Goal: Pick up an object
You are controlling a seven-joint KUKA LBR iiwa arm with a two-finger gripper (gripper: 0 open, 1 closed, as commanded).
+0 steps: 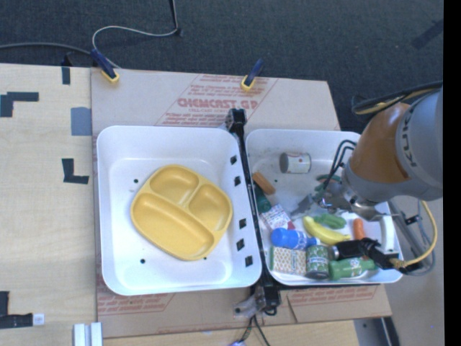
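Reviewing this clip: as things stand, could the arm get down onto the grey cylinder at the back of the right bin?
Probably yes. The grey cylinder lies alone on bare bin floor, apart from the clutter of the banana and cans nearer the front. The gripper hangs just beside it, with nothing between.

Single fixed overhead view, slanted down on both white bins [108, 193].

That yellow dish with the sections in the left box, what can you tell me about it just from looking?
The yellow tray looks like smooth moulded plastic, roughly oval with rounded corners. Raised ridges split it into three compartments: one long one along its lower left side and two smaller ones on the upper right. Nothing lies in any of them. It lies flat, right side up, turned at a slant, on the floor of the left white bin, near the middle and apart from the walls. Nothing else touches it.
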